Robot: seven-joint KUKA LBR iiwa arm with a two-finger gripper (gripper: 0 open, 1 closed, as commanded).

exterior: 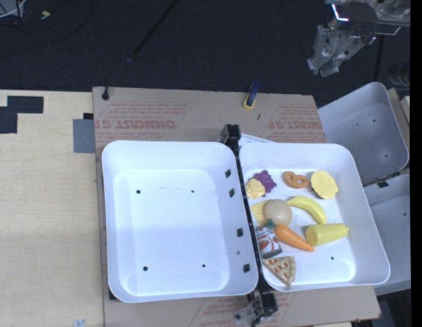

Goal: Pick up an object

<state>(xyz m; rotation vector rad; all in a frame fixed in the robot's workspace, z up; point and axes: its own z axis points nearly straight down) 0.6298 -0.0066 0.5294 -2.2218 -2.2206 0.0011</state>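
Nothing has been picked up yet; the whole job is left to do. The likeliest target, a banana (307, 207), lies curved and yellow in the right bin (357, 176), among a carrot (293, 238), a pretzel (294, 179), a purple grape bunch (265, 180) and a pizza slice (280, 269). The left bin (119, 162) sits just beside it on the worktop (41, 196). The claw (327, 56) hangs high, well apart from the bins; whether it is wide or narrow cannot be told.

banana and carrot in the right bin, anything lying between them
In the camera view, nothing lies between the banana and the carrot: a bare strip of the right bin floor separates them. The brownish round piece sits just to their left.
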